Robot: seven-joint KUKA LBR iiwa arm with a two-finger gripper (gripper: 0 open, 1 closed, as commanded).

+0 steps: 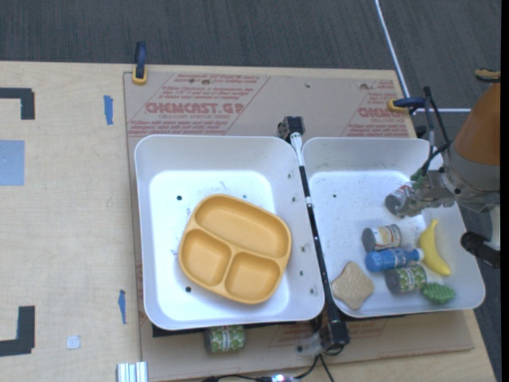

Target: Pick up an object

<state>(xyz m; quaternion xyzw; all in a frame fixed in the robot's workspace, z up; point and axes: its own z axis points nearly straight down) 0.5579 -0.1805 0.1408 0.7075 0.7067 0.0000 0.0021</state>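
While the gripper (400, 203) hangs low in the right bin (350, 153) (finger state too blurry to tell), a small can (382, 236) sits just below it.

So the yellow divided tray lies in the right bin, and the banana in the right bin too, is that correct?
Not quite. In the camera view the yellow divided tray lies in the left bin, not the right one. The banana is indeed in the right bin.

The arm (485, 146) is cut off by the right edge, so just its orange band and wrist show. The gripper (402, 203) is a blurred grey mass (finger state unreadable). Below the left bin (151, 237), 1 can (226, 339) lies half hidden under the rim, its label too small to read.
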